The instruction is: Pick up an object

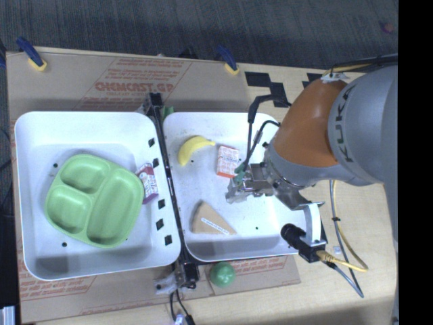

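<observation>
the fingers point(238, 189) hang low over the floor of the right bin point(270, 249), and how far apart they stand cannot be told from this slant (nothing shows gripped between them). just above them lies an orange-and-white packet point(227, 160), up and to their left a banana point(192, 147), and below-left a tan wedge point(211, 220). far to their left, the left bin point(27, 181) holds a green divided plate point(94, 199) with a small dark wrapper point(148, 181) at its edge, while a green ball point(221, 274) sits on the table below the fingers, outside the bins.
</observation>
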`<state>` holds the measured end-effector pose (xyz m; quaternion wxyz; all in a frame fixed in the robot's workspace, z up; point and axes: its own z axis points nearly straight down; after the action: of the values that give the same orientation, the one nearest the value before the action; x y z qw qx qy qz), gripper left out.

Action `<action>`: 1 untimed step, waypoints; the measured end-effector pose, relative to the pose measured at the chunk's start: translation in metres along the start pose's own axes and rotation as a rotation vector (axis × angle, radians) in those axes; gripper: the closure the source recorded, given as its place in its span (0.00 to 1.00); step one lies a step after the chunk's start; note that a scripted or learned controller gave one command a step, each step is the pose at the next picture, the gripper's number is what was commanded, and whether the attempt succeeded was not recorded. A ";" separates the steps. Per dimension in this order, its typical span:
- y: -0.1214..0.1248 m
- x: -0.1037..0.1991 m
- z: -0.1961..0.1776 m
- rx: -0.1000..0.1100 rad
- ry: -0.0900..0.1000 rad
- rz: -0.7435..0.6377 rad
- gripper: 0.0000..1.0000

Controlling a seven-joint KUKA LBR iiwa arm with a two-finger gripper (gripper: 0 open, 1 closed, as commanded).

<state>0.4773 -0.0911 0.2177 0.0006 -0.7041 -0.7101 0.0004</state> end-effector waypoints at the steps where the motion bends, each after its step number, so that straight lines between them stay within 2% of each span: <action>1: -0.002 -0.048 0.015 0.002 0.001 0.004 1.00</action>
<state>0.4761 -0.1392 0.2028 0.0016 -0.7055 -0.7087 0.0009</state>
